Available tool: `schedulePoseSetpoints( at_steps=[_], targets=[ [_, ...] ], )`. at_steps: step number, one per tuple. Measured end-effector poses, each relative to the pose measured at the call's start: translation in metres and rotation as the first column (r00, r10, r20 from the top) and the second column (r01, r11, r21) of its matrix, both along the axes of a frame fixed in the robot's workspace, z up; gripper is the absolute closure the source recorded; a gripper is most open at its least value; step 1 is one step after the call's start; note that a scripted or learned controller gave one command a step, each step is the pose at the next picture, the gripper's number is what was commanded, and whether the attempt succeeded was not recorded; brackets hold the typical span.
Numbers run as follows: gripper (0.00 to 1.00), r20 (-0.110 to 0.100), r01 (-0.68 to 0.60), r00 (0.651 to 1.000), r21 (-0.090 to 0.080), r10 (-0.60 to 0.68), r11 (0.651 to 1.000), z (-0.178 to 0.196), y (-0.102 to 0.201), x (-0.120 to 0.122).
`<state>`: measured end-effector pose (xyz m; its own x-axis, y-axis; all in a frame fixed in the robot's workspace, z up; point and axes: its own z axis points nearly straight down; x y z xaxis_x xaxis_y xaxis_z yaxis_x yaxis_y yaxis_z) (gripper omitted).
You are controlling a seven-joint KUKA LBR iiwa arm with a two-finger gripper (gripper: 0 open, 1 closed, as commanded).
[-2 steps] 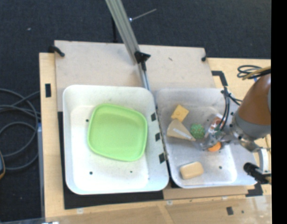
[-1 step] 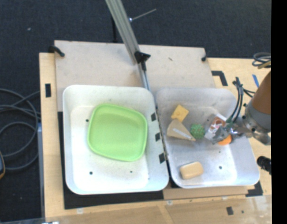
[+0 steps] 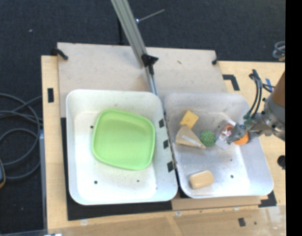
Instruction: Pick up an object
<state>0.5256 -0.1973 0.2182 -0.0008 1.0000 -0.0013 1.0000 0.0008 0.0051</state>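
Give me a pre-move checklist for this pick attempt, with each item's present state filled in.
1. Gripper is inside the right bin: ok.
2. Grasp confirmed: cannot tell; an orange object sits right at the gripper, partly hidden.
3. Green piece and pale wedge lie touching, just left of the gripper: not ok for a clean single pick.
4. Yellow block and tan block lie apart from the gripper: ok.
5. Green plate lies in the left bin, away from the arm: ok.
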Motion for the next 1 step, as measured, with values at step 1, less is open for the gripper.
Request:
schedulePoseSetpoints(
  at_steps=[1],
  targets=[
    [1.00, -0.001, 0.001, 1.000, 0.000, -0.001, 1.000, 0.0350, -0.0006, 0.0008]
  ],
)
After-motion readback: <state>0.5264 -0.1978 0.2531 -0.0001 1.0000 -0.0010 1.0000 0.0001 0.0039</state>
